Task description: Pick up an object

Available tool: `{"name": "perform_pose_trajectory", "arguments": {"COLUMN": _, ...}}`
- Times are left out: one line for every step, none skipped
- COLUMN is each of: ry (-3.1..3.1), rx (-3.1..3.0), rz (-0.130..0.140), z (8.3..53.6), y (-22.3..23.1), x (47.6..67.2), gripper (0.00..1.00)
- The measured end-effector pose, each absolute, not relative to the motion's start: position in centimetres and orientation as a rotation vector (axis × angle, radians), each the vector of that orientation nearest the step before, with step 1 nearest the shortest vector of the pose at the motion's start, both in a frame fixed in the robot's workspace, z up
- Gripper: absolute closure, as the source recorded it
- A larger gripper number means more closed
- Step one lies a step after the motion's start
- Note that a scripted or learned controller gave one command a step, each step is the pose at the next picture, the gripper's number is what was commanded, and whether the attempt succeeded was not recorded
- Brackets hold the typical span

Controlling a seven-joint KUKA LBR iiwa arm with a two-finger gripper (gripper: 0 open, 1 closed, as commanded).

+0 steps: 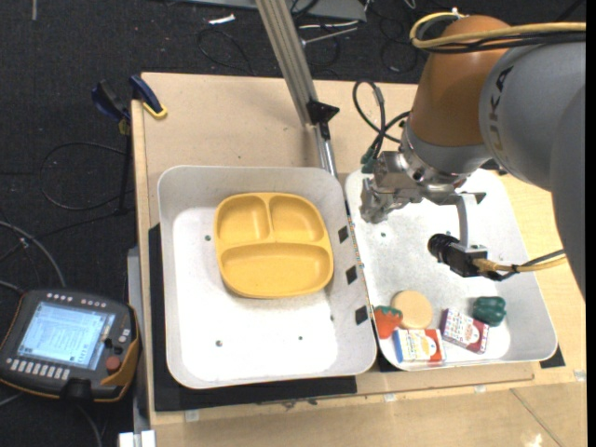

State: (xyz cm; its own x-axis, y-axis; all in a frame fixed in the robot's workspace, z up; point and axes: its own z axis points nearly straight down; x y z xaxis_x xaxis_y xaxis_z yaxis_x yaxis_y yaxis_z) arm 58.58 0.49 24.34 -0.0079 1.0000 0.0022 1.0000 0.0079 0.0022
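Observation:
My gripper [374, 205] hangs over the upper left corner of the right bin [521, 250], with nothing seen between its fingers. Along that bin's front edge lie a round tan disc [413, 307], a small orange and red toy [386, 321], a white, blue and red carton [417, 345], a small pink and white box [465, 330] and a dark green lump [490, 309]. These objects are well below the gripper in the view, apart from it.
A yellow divided plate [273, 244] rests in the left bin [186, 343]. A teach pendant [65, 343] lies off the bench at lower left. A metal pole [293, 59] slants down to the bins' shared top edge.

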Motion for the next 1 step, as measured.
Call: {"name": "perform_pose_trajectory", "arguments": {"ry": -2.230, "rx": -2.213, "rz": -0.006, "z": 25.07, "y": 5.54, "x": 60.75, "gripper": 1.00}}
